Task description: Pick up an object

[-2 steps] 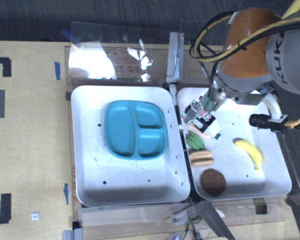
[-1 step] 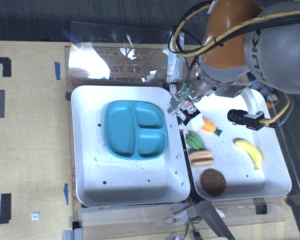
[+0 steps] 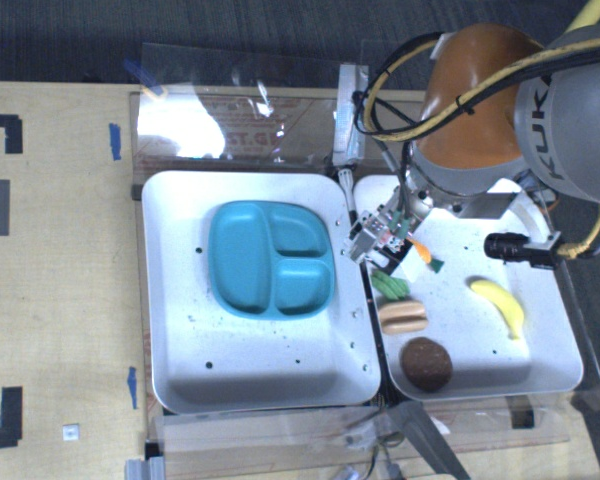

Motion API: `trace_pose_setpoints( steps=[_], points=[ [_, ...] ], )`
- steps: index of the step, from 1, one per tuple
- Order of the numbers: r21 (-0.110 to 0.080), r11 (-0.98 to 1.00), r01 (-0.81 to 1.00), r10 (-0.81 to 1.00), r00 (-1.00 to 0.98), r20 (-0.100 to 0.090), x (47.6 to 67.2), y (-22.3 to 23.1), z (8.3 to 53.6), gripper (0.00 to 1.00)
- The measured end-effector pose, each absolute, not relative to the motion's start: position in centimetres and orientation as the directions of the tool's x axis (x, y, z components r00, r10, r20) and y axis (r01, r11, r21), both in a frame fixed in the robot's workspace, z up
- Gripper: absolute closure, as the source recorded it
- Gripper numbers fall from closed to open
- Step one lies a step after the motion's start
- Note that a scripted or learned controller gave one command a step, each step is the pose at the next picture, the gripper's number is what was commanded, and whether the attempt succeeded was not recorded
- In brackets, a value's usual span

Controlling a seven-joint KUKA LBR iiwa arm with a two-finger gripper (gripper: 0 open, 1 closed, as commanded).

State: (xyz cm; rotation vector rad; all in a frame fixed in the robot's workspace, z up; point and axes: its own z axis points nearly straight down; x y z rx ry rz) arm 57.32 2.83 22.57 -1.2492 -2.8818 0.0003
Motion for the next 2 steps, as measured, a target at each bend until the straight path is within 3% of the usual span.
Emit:
trace_pose_setpoints(
  steps=[1, 2],
  points=[
    [0.003, 0.459, 0.888, 0.888, -0.459, -0.002, 60.9, 1.5, 22.0, 1.0],
    [-0.001, 0.446, 0.895, 0.895, -0.446, -0.001, 57.6, -4.0, 21.1, 1.0]
  ],
)
